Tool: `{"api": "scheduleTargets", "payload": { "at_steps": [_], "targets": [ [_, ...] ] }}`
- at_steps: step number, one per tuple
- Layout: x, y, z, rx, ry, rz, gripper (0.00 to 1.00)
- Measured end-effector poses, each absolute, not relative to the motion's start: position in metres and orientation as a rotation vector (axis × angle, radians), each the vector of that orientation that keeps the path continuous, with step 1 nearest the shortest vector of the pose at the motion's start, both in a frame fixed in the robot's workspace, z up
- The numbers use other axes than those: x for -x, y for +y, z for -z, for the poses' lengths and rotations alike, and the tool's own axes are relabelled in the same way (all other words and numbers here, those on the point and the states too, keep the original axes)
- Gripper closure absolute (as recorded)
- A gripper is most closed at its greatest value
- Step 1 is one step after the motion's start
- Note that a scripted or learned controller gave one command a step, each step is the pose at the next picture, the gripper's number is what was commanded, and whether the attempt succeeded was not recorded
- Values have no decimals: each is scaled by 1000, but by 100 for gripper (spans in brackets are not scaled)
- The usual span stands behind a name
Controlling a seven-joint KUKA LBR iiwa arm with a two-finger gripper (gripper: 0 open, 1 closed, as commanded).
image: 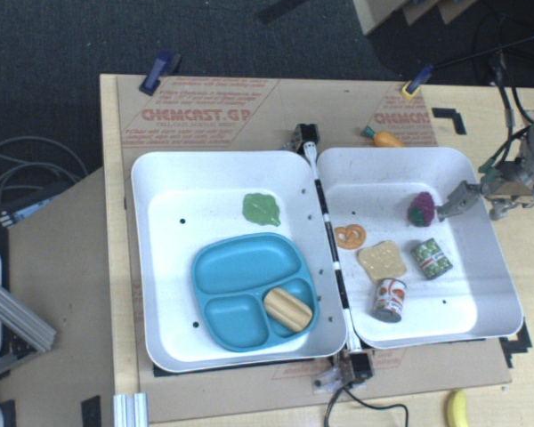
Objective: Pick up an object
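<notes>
Gripper (451, 201) sits just right of the purple fruit (422, 209) in the right bin (489, 274). Finger spread: cannot tell. Cracker (380, 260) and both cans lie below the fruit

A robotics lab: a plywood desk (205, 118) with clamps (158, 71) at its corners carries two white bins (160, 238), toy food lies in them, loose cables (18, 185) trail over dark carpet (116, 16), and aluminium framing (13, 314) stands at the left.

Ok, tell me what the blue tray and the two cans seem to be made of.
Blue tray: probably molded plastic, smooth, uniform color with soft sheen and rounded compartments. Green can and red can: likely toy cans, plastic or metal under printed labels; too small to tell which.
</notes>
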State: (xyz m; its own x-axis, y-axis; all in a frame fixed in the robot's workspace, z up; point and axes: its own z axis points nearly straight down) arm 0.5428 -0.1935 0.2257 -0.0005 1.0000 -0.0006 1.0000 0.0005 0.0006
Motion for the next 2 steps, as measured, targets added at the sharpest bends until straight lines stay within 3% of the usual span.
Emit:
{"api": "scheduleTargets", "payload": {
  "at_steps": [1, 2],
  "targets": [
    [-508, -195, -100, -2224, 2223, 2, 0],
    [-509, -195, -111, -2221, 2219, 0, 100]
  ]
}}
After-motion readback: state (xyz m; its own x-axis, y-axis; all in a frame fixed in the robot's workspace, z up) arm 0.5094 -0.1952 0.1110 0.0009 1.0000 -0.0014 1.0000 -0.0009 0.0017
